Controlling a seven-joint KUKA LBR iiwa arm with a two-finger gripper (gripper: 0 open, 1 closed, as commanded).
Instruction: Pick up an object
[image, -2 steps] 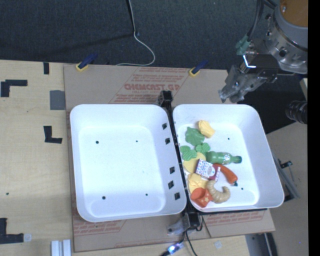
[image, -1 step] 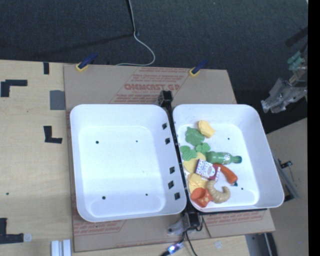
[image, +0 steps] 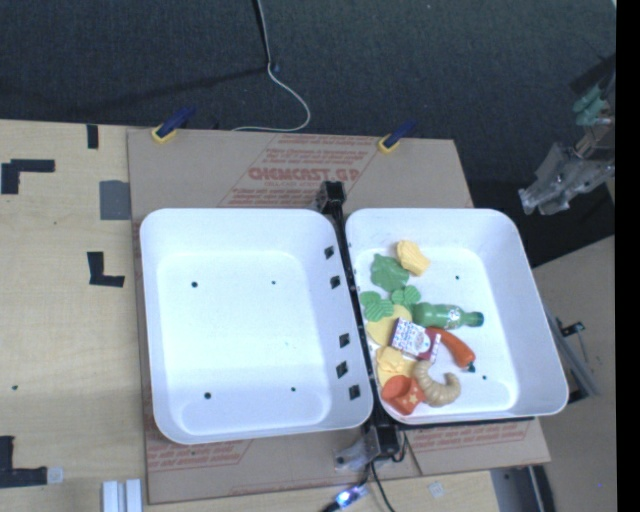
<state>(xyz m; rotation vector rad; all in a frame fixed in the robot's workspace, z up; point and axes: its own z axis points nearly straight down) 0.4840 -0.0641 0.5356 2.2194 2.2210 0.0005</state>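
Progress: nothing lifted yet; every toy lies in the right bin (image: 500, 235), so the reach, the closing and the lift all remain, judging by this layout.
Nearest heap: red strawberry-like piece (image: 400, 393) touching a tan curved piece (image: 436, 386), perhaps a shrimp, both smooth moulded plastic by the look.
Middle of pile: small white carton with red print (image: 411, 337) lying on a yellow slab (image: 383, 334); orange carrot-shaped piece (image: 457, 346) just beside it.
Green bottle (image: 446, 317): on its side, glossy, rounded, cap end toward the right wall.
Further in: flat green leaf shapes (image: 389, 272), lobed edges; yellow lumpy piece (image: 411, 256) at the far end of the cluster.
Left bin (image: 240, 300): shallow, white, rounded corners, matte walls, dark dots on the floor.
Base: brown printed cardboard sheet (image: 300, 175) under both bins.
Gripper (image: 560, 185): far right, well apart from the pile, outside the bins; fingers too blurred to read as apart or together.
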